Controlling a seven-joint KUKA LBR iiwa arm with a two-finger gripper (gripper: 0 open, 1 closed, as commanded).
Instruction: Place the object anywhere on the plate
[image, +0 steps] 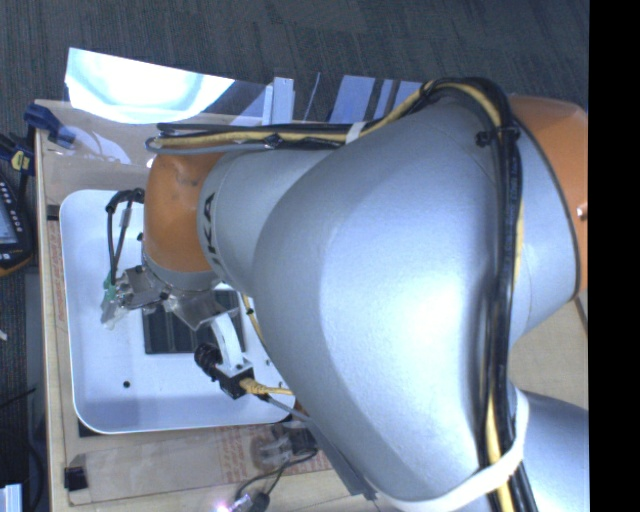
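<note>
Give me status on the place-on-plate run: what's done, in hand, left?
Done: nothing confirmed; no object seen resting on a plate. In hand: the arm is stretched over the white bin, with the gripper low above the bin floor beside a dark rectangular patch; whether it holds anything cannot be told, since the wrist hides its tips. Left: the plate and object are not identifiable here, so the placement counts as outstanding.

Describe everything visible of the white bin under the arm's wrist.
The white bin is a shallow tray of what looks like smooth plastic, with rounded corners and a low raised rim. It sits flat on the wooden bench, at the view's left. Its left wall, lower edge and part of its floor show; the arm covers the rest. A small dark speck lies on the floor. The gripper hangs above it.
</note>
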